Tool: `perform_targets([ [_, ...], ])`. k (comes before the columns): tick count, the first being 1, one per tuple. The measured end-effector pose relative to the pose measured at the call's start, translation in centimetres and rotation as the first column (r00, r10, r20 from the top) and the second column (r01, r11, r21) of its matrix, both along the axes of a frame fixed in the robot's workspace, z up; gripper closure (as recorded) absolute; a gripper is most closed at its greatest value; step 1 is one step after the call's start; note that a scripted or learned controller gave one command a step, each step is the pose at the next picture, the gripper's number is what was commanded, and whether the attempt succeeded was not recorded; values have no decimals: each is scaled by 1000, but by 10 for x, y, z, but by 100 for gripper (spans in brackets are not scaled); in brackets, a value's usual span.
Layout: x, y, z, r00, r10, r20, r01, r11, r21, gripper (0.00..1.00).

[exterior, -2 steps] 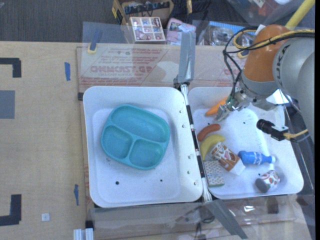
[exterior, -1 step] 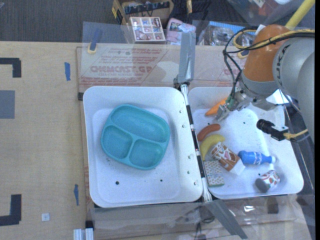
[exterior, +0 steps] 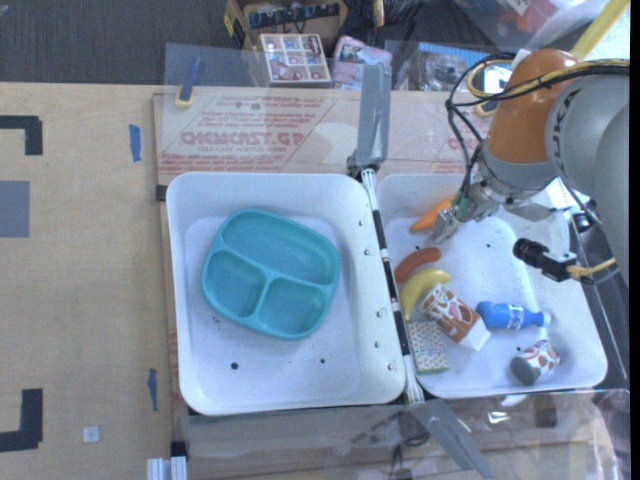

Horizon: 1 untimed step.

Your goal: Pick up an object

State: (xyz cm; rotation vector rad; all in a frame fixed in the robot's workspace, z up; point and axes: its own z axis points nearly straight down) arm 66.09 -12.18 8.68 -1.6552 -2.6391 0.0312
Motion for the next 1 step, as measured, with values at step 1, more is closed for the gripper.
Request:
perform_targets([
  [1, 0, 0, 0, 1000, 0, 0, 0, 1000, 0, 0],
])
